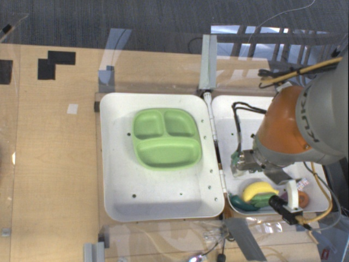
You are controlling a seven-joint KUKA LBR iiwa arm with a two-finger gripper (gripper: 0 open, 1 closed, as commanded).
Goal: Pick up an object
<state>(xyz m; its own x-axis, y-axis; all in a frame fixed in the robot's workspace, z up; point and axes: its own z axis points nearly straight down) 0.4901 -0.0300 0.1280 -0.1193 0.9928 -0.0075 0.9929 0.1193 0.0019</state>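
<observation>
In the right bin (248, 121), a yellow banana (259, 189) lies near the front wall. It rests on a dark green and teal object (244, 203). A small orange-red object (303, 200) sits to their right. My gripper (255, 172) hangs below the orange wrist band, low over the right bin and just behind the banana. The arm's grey body hides most of it. Nothing can be seen held.
The left bin (117, 195) holds a green divided plate (166, 137) at its middle. A raised divider (214, 146) separates the two bins. Black cables loop over the back of the right bin. The wooden bench stretches to the left.
</observation>
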